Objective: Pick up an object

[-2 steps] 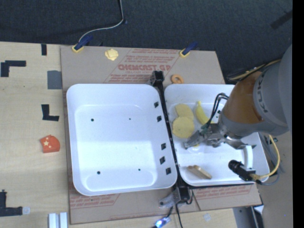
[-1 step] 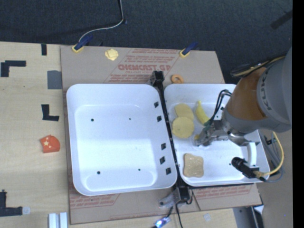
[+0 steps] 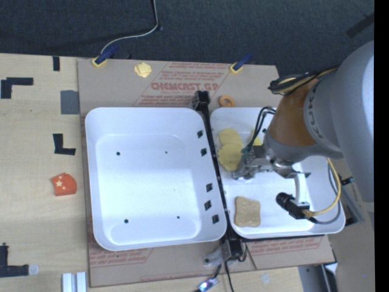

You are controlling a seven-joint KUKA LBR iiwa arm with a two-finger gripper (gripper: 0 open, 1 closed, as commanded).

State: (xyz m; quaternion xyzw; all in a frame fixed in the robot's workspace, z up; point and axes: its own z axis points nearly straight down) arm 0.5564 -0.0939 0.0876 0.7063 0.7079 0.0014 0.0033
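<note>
So the arm (image 3: 316, 120) comes in from the right and has its gripper (image 3: 244, 170) down inside the right bin (image 3: 316, 224), right next to the pale yellow lumpy object (image 3: 230, 148) by the divider. Can't tell how the claw is set from this angle. A tan bread-like slice (image 3: 247, 212) sits nearer the front of the same bin. Over on the bench, a red piece (image 3: 64, 184) lies left of the left bin (image 3: 97, 163).

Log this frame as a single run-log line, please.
arm: over right bin | gripper: low beside yellow pieces, grasp unclear | tan slab: lying in right bin | left bin: untouched
</note>
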